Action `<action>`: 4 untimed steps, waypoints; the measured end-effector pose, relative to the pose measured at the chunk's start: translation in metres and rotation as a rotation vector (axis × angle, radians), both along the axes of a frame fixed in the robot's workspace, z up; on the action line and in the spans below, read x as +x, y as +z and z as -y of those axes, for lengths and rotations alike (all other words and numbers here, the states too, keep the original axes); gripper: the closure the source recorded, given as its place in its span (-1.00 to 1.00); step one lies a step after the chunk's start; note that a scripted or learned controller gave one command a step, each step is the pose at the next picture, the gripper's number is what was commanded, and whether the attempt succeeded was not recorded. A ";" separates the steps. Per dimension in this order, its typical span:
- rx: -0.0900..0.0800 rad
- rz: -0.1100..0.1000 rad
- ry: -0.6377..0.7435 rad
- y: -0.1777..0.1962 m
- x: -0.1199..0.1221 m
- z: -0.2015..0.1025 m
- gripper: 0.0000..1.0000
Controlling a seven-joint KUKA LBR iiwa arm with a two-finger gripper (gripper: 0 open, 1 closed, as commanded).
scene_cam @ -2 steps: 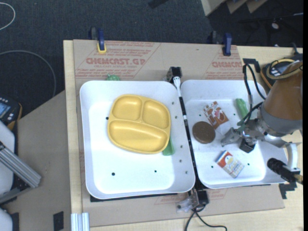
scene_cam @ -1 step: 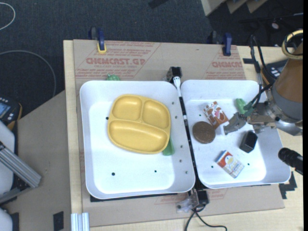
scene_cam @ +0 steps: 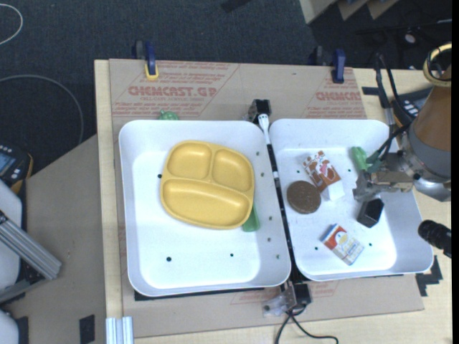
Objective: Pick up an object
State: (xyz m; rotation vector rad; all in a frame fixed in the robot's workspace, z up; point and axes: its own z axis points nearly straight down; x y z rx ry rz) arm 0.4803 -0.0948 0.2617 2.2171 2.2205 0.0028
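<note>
My gripper (scene_cam: 371,208) hangs low over the right side of the right bin (scene_cam: 391,253), with the arm coming in from the right. A green object (scene_cam: 358,157) lies just behind it, close to the wrist. To its left are a brown round disc (scene_cam: 304,197) and a red-and-white packet (scene_cam: 321,169). A small red, white and blue box (scene_cam: 342,243) rests in front of the gripper, apart from it. Whether anything sits in the gripper is hidden by its own body.
The left bin (scene_cam: 136,221) holds a yellow divided plate (scene_cam: 208,185) with a green item (scene_cam: 250,221) poking out at its right edge. Another green piece (scene_cam: 167,115) lies on the board behind that bin. Blue clamps (scene_cam: 150,57) grip the board's far edge.
</note>
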 end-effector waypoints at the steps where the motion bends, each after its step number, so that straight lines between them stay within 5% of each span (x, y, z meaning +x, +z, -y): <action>1: 0.004 -0.002 0.009 0.007 -0.001 -0.096 1.00; 2: -0.002 0.001 -0.004 -0.028 0.071 -0.056 1.00; 3: 0.003 -0.008 0.003 -0.020 0.039 -0.103 1.00; 4: 0.002 0.006 0.000 0.095 -0.002 -0.096 1.00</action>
